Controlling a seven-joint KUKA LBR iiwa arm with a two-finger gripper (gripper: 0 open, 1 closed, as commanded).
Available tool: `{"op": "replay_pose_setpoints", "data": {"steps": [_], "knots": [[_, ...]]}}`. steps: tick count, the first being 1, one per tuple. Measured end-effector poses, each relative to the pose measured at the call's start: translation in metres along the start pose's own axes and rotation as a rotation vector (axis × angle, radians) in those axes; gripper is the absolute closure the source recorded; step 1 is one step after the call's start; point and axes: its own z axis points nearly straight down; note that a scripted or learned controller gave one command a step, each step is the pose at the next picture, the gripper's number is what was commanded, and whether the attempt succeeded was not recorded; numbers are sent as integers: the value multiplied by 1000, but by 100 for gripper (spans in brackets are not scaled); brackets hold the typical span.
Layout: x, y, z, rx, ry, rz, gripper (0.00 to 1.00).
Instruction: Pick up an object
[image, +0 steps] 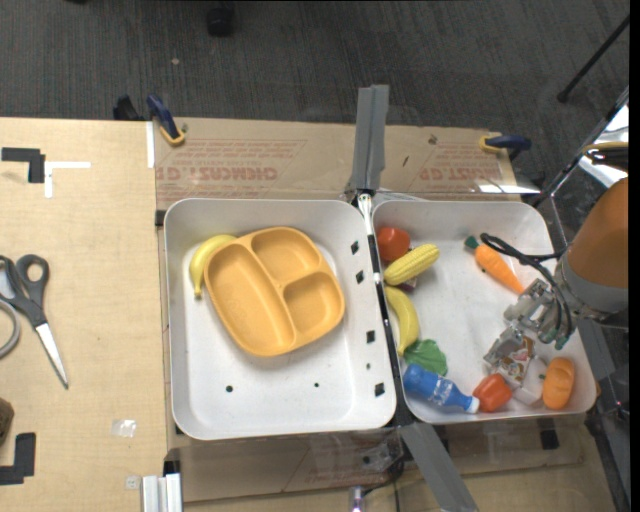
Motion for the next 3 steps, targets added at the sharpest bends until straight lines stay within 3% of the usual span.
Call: {"op": "replay_pose_setpoints", "data": {"steps": [1, 2, 3], "knots": [[-1, 1, -10, -1, -4, -3, 100], [-1, 1, -10, -1, -4, -3, 0], [34, -15, -1, -2, -8, 63, 0]]}}
